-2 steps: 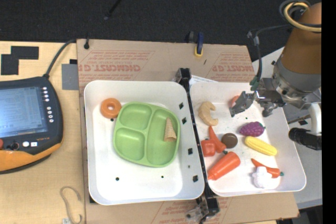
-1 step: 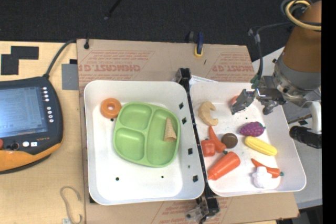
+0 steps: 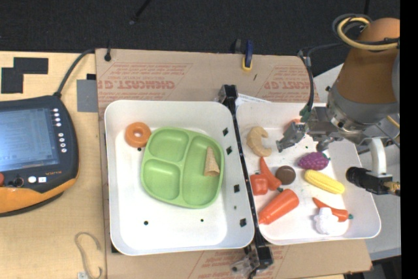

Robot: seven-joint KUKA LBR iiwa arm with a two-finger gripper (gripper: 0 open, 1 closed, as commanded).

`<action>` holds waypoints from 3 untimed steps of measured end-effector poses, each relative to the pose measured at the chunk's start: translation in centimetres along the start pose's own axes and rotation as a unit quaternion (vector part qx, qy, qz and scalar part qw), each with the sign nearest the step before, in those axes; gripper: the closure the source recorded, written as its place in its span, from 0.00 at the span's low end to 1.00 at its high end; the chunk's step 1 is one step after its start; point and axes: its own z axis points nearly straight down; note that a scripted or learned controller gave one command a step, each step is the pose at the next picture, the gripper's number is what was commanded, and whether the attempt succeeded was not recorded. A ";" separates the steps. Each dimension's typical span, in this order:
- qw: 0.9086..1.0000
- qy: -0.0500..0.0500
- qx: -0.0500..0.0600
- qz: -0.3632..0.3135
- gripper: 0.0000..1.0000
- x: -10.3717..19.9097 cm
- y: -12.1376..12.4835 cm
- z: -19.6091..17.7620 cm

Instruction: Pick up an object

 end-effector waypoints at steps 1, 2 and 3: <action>1.000 0.000 0.000 0.000 0.00 0.5 0.0 4.4; 1.000 0.000 0.001 0.001 0.00 0.8 -0.2 10.9; 1.000 0.000 -0.001 0.001 0.00 1.0 -0.2 15.3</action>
